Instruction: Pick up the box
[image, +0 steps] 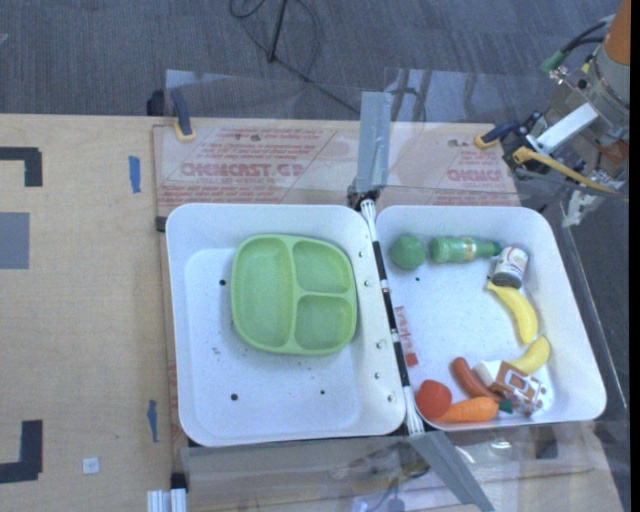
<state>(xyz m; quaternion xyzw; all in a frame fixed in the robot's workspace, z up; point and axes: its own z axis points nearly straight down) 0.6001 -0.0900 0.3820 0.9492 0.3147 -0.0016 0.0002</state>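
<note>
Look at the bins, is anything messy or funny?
Slightly. The small white box lies tilted in the right white bin's near corner, crowded against a yellow banana, sausage and carrot. The green divided plate sits flat.

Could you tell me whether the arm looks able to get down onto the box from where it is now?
Probably yes: the box lies uncovered in the right bin's near corner, though a banana and a sausage crowd it, leaving the gripper little room.

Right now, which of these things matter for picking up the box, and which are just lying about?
For the job:
box
gripper
right bin

Lying about:
green divided plate
left bin
bananas
green ball
green bottle
carrot
</note>
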